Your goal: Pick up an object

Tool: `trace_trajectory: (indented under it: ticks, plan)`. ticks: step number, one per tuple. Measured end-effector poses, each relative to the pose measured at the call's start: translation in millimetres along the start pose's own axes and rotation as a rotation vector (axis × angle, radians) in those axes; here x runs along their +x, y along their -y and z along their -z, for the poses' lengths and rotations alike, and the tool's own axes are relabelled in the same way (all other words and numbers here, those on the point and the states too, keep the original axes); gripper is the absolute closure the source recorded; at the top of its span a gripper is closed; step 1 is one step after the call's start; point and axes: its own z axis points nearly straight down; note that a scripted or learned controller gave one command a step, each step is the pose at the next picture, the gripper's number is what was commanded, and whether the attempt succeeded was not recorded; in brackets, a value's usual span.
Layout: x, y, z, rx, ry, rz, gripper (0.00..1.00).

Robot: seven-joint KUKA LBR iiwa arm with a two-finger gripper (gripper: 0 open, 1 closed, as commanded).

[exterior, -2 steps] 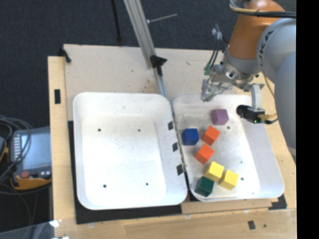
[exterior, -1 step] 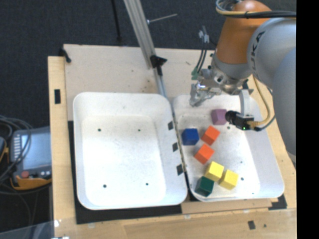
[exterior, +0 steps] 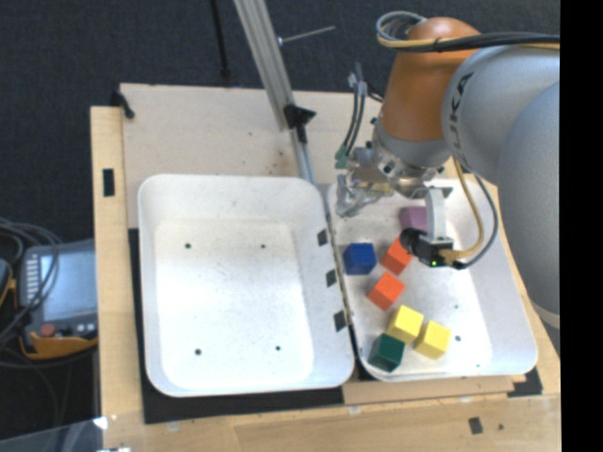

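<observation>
The tabletop [exterior: 236,130] carries two white bins. The right bin [exterior: 490,347] holds blue [exterior: 359,257], purple [exterior: 412,217], orange [exterior: 385,291], yellow [exterior: 407,323] and green [exterior: 386,351] blocks. The hand [exterior: 356,194] hovers over its upper left corner; I cannot tell its opening.

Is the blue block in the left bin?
No, the blue block sits in the right bin near its left wall, with the orange, yellow and green blocks.

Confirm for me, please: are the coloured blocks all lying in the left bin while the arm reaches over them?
Not quite: the camera view shows the coloured blocks lying in the right bin, not the left bin. The arm does reach over them there.
</observation>
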Motion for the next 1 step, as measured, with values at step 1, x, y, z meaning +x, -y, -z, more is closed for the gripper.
trace_trajectory:
  ticks: [1]
  plan:
    - [51.4,30.7,-0.9,0.000,-0.001,0.001,1.00]
